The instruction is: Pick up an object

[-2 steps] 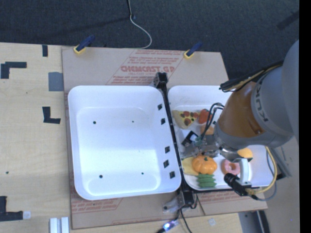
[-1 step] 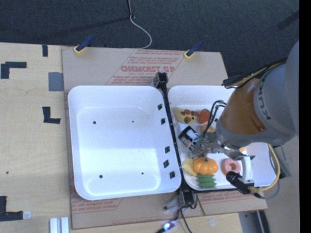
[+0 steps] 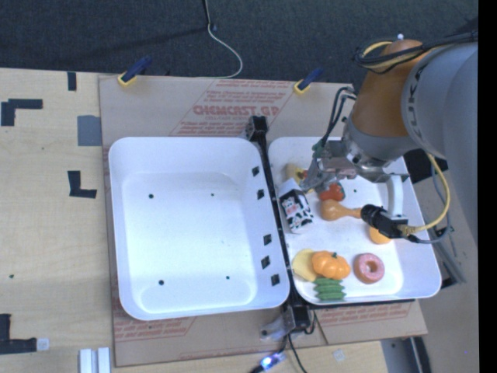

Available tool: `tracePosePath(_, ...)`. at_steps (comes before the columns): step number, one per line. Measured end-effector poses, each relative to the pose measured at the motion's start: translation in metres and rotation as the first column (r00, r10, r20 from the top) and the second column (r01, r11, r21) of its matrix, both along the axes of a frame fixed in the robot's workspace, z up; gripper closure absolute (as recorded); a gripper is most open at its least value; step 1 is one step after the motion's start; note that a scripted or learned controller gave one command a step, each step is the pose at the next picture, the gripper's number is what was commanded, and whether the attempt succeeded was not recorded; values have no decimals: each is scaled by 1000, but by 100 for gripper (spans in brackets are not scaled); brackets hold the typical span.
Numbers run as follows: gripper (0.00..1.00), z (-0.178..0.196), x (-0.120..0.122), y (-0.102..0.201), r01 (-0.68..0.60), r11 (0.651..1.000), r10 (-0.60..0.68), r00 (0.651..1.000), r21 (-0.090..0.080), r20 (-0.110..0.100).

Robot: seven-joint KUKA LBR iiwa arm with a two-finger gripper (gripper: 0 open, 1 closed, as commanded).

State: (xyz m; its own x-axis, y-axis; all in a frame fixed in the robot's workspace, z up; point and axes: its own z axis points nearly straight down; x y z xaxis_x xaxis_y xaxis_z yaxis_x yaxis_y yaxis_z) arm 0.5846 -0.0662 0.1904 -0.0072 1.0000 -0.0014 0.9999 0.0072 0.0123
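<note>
My gripper [image 3: 324, 179] hangs low over the back part of the right bin [image 3: 419, 274], reaching in from the right. Right under its tip lies a small red object [image 3: 335, 192], partly hidden by the gripper. An orange pear-shaped piece [image 3: 339, 210] lies just in front of it. A black and white carton [image 3: 296, 210] stands to the gripper's left, near the divider. Nearer the front lie an orange pumpkin [image 3: 331, 265], a pink donut [image 3: 369, 268], a green piece [image 3: 330, 289] and a yellow piece [image 3: 304, 263].
The left bin [image 3: 128, 208] sits beside the right one, with a black clip divider [image 3: 268, 200] between them. A yellow cable loops from the arm over the right bin's right side. A small orange item [image 3: 380, 235] lies under the black cable fitting.
</note>
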Motion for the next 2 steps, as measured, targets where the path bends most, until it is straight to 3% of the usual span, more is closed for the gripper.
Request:
tracePosePath(1, 100, -7, -57, -5, 8, 1000, -8, 1000, 1, -18)
tracePosePath(2, 100, -60, -49, -34, 8, 1000, -8, 1000, 1, -18)
